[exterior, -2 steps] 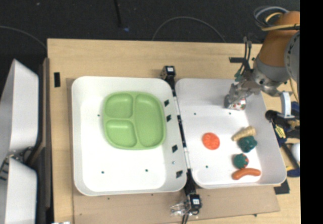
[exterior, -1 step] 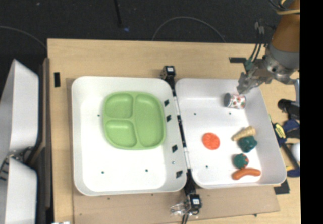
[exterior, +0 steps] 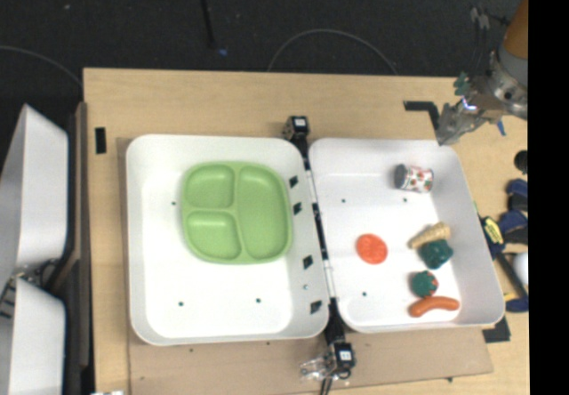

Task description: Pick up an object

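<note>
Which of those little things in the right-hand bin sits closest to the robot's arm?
The small grey-and-white can with red markings, lying alone near the right bin's far edge, just below the gripper. The orange disc, beige cone, two green pieces and orange sausage cluster nearer the bin's front.

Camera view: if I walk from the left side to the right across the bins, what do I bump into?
Green plate → orange disc → little can → gripper

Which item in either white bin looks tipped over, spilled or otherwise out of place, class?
Only the small grey-and-red patterned can, near the far edge of the right white bin, seems to lie on its side. The green divided plastic plate sits flat in the left white bin. Nothing looks spilled or broken.
</note>
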`<move>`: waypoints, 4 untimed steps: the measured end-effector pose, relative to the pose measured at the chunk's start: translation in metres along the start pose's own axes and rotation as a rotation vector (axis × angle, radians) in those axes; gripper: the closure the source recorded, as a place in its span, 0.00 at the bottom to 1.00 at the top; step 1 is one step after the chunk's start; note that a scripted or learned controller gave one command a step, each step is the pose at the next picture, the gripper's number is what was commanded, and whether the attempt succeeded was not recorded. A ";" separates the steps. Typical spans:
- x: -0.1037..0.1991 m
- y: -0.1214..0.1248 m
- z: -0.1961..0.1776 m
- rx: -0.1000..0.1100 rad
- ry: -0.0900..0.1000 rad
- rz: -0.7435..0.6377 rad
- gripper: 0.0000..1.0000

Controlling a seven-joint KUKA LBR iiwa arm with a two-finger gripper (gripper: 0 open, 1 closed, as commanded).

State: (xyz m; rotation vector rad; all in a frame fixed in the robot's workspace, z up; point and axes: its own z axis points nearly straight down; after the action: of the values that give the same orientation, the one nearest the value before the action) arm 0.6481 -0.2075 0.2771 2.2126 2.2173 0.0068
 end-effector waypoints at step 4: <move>0.148 -0.024 0.018 0.010 0.003 -0.002 1.00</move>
State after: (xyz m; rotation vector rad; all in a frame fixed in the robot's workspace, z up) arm 0.6239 -0.0594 0.2585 2.2161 2.2261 -0.0008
